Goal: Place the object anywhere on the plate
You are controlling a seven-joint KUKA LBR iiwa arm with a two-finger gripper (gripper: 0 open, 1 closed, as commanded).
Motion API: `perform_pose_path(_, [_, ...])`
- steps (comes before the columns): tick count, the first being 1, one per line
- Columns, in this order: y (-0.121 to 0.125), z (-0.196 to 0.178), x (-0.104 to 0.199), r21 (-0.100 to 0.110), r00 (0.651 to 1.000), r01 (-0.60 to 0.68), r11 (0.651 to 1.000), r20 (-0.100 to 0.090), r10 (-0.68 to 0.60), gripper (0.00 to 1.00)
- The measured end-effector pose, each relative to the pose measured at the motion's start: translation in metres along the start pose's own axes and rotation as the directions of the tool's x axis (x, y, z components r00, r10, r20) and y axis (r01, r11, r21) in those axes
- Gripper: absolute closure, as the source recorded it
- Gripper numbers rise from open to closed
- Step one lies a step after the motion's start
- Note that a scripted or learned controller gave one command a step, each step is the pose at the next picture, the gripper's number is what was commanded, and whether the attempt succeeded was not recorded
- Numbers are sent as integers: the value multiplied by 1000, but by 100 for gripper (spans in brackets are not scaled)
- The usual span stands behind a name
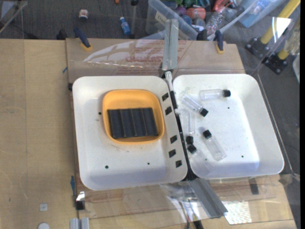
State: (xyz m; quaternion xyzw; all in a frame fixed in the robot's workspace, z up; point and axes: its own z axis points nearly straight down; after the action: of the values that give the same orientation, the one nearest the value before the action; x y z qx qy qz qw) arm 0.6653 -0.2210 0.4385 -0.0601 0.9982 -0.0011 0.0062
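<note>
A yellow-orange plate (134, 95) with rounded corners lies in the left bin (90, 161), a little above its middle. A flat black block with lengthwise ridges (133, 123) rests on the plate and covers most of its floor. The block lies level, its long side running left to right, inside the plate's rim.
The right bin (248, 156) holds several clear vials with black caps: one at the top (214, 94), one near the divider (194, 105), one lower down (213, 144). A metal rail (169, 42) stands behind the bins. A tub of toys (209, 4) sits beyond the bench.
</note>
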Motion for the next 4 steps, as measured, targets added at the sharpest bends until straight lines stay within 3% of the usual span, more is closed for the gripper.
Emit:
perform_pose_path(1, [0, 0, -3, -1, 924, 382, 924, 1, -382, 100])
perform_pose_path(2, [0, 0, -3, 0, 847, 532, 847, 1, -532, 100])
perform_pose_path(3, [-1, 0, -3, -1, 649, 761, 649, 2, -761, 100])
perform_pose_path(4, [-1, 0, -3, -1, 421, 907, 421, 3, -907, 100])
